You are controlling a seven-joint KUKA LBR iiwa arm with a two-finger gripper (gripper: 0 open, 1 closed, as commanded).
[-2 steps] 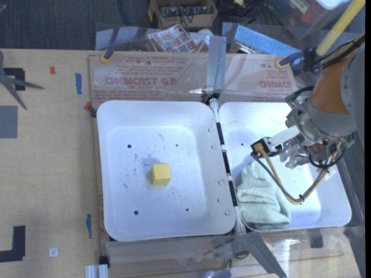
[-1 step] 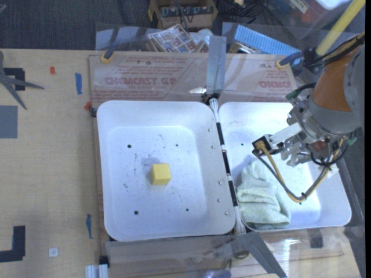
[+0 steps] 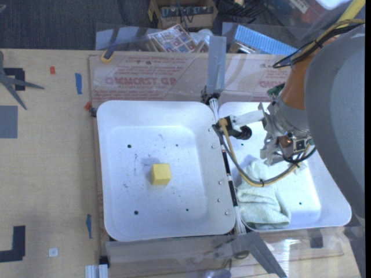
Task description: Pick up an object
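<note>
**A:** What's on the bench?

**B:** Two shallow white bins sit side by side. The left bin [image 3: 116,120] holds one small yellow block [image 3: 160,174], near the middle of its floor, slightly toward the near edge. It looks cube-like, with soft edges, possibly foam.

**A:** And the other bin?

**B:** The right bin [image 3: 330,210] holds a crumpled pale cloth [image 3: 262,198] in its near-left corner, against the wall shared with the left bin.

**A:** Where is the arm?

**B:** It reaches in from the right. The gripper [image 3: 277,149] hangs over the right bin's middle, just beyond the cloth, probably lining up a grasp there. Cables hide the jaws; I cannot tell their state, and nothing visibly sits between them.
</note>
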